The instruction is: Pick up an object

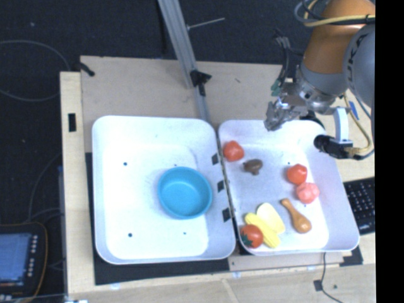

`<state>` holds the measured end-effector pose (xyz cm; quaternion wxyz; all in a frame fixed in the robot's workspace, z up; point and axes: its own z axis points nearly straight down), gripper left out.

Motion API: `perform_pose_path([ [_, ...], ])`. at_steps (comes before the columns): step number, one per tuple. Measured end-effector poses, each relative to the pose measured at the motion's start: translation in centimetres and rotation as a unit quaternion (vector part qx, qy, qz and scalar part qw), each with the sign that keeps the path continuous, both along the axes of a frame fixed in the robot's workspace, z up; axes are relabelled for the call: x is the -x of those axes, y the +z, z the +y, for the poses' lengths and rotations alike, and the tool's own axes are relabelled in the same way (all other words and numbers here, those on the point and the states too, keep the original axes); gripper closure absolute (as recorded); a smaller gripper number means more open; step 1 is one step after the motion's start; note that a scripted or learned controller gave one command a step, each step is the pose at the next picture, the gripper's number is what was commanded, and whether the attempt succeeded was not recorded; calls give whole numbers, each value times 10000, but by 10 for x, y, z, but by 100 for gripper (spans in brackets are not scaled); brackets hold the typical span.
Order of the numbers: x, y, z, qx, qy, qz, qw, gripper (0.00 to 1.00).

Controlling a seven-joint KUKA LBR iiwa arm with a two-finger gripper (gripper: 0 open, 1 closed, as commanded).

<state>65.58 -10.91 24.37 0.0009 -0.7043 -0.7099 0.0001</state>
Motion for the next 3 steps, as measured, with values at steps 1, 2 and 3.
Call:
perform_pose_path([
  [1,5,7,61,-13,9,3,10000,100],
  [2,7,11,111,-10,8,9,10000,100],
  [3,13,3,156,-2,4,24,10000,100],
])
